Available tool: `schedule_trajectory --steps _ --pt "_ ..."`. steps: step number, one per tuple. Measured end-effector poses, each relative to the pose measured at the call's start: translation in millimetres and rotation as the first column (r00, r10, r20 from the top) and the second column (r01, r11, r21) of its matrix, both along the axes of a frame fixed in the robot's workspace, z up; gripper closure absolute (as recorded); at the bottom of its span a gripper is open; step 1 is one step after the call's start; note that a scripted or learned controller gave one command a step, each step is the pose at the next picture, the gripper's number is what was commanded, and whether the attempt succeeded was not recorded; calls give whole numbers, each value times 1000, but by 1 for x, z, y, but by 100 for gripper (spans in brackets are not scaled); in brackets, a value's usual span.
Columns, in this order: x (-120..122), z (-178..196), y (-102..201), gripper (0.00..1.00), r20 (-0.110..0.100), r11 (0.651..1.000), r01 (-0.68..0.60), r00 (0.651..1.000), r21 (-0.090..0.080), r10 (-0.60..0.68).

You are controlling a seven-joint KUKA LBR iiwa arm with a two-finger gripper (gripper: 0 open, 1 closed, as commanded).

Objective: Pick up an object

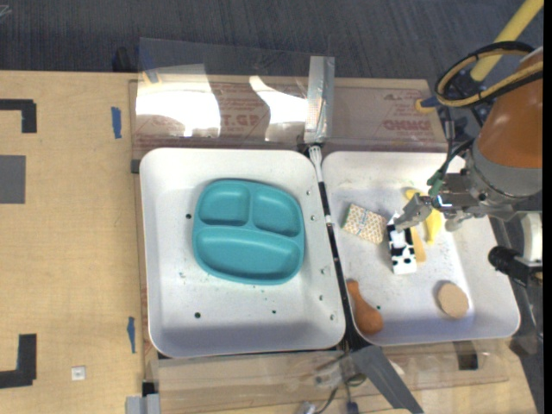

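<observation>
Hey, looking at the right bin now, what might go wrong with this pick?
The gripper hangs over a tight cluster: the black-and-white block and yellow piece touch, so it may nudge one aside or catch both. The patterned square lies close by and could get bumped.

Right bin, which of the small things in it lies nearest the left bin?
The patterned square piece and orange-brown piece lie nearest; the tan disc sits farthest.

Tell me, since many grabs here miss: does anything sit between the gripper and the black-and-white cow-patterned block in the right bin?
Nothing visible does. The gripper hangs just above the black-and-white cow-patterned block, with a yellow piece close beside it on the right. The patterned square sponge lies apart to the left.
</observation>
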State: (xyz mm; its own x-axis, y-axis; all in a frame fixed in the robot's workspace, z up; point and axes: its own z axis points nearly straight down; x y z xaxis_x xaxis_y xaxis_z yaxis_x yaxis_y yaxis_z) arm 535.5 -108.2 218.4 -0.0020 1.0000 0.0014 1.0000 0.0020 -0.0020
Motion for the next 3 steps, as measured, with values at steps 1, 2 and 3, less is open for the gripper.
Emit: schedule_trajectory --steps 1,2,3 --pt "15 -128 9 0 11 968 250 968 1 -250" --pt "16 -118 9 100 14 968 250 968 0 -250" --pt "9 5 47 100 8 949 314 949 2 -314"
